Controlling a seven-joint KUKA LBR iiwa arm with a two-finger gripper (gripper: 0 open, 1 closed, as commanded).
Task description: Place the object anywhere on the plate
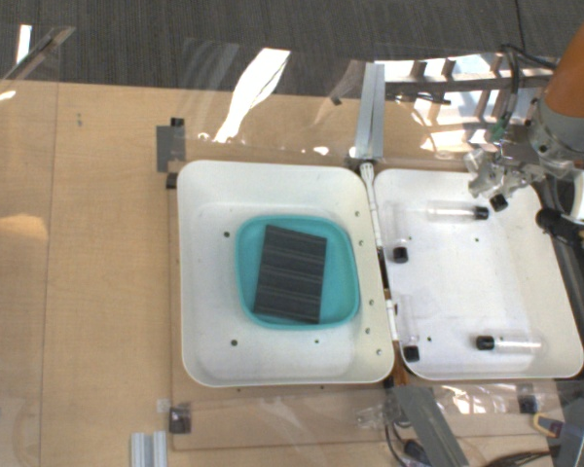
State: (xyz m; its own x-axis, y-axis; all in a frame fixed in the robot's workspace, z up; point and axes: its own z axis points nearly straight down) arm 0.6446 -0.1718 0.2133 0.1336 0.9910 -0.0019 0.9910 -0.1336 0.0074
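At the upper right of the frame the gripper [494, 185] hangs over the far edge of the right bin [487, 300]; whether it is open or closed I cannot tell, and nothing shows in it. Left of it, in the left bin [209, 343], a teal plate [343, 280] sits near the centre. On the plate lies the dark ribbed block [291, 274], flat, slightly turned. It looks stiff and fairly light, perhaps foam or rubber, the ridges giving some purchase. Its long straight sides seem the best hold, taken across the narrow width.
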